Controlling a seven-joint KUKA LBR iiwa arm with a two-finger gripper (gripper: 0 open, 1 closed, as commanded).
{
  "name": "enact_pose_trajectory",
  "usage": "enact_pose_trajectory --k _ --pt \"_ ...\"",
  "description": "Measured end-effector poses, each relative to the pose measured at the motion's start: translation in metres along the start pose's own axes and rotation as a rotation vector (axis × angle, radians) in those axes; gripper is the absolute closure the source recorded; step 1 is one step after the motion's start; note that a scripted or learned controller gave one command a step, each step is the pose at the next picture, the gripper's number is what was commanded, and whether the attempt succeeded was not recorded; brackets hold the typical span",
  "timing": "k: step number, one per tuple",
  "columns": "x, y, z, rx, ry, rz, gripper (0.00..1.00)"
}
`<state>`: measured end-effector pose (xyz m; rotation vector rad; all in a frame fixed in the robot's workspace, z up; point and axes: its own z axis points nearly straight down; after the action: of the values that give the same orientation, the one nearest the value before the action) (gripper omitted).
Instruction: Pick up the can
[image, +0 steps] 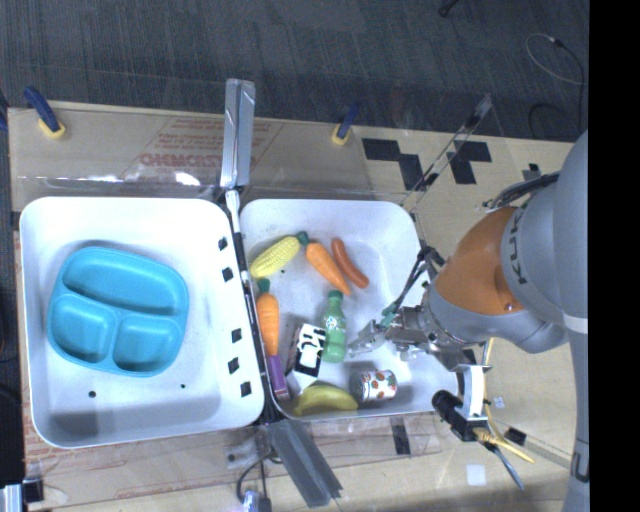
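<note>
The tabletop (120, 140) spans the frame, covered in brown card with printed marks, and carries two shallow white bins side by side. The left bin (40, 300) holds a blue divided tray (120, 308) and little else. The right bin (390, 225) sits at the centre of the frame and holds all the small items.

The arm (520, 270) reaches in from the right of the frame, its grey body and orange band hanging over the right bin's right edge. The gripper (385, 335) sits low at the arm's end, just above and slightly right of the can; how its grasping parts stand cannot be told here, as the metal there blurs together, and nothing is seen held in it.

Inside the right bin, going down in size: a carrot (268, 322) along the left wall, a second carrot (325, 265) near the top, a corn cob (275, 255) upper left, a banana (325, 399) at the bottom edge, a sausage (350, 262) beside the upper carrot, a green bottle (333, 328) in the middle, a black-and-white box (308, 350) left of the bottle, and a purple marker (276, 375) by the left wall.

The can (377, 384) lies on its side near the bin's lower edge, just right of the banana. It rests on the bin floor, so the pick looks not yet made: the approach seems close, while the closing and the lift are judged left to do
</note>
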<state>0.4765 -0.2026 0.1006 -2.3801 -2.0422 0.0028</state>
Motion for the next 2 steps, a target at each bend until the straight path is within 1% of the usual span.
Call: enact_pose_trajectory --k 1,2 --pt "-0.002 0.0 0.009 -0.001 0.0 -0.228 0.0" --pt "0.034 -0.005 -0.028 -0.004 -0.003 -0.345 0.0"
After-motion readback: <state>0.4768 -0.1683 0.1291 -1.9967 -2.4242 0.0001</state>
